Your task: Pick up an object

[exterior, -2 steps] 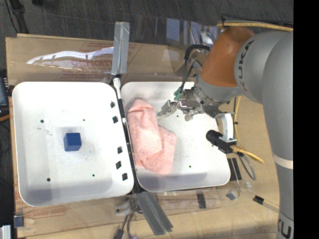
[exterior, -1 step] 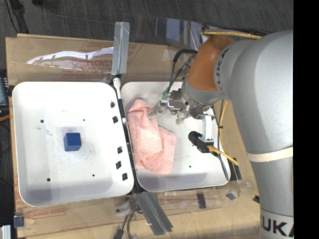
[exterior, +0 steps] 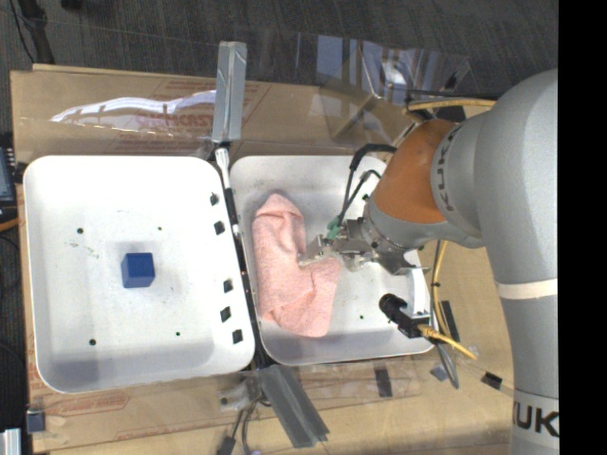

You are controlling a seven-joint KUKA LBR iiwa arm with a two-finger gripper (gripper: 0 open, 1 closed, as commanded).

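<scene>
Pink towel (exterior: 287,265): one item, crumpled soft cloth, lying in the right bin (exterior: 313,349), toward that bin's left half, close to the divider between the two bins. Its long axis runs up and down the camera view, top end near the bin's middle, lower end bulging toward the near wall. Hand (exterior: 322,252): you find it at the towel's right edge, about halfway along the cloth's length, reaching in from the right and touching or just beside the fabric; whether it is parted or closed, and whether any cloth sits in it, you cannot tell from here. So the towel lies directly to the hand's left, across the line of reach. Blue cube (exterior: 138,269): one item, left bin (exterior: 57,188), well apart from the hand
</scene>
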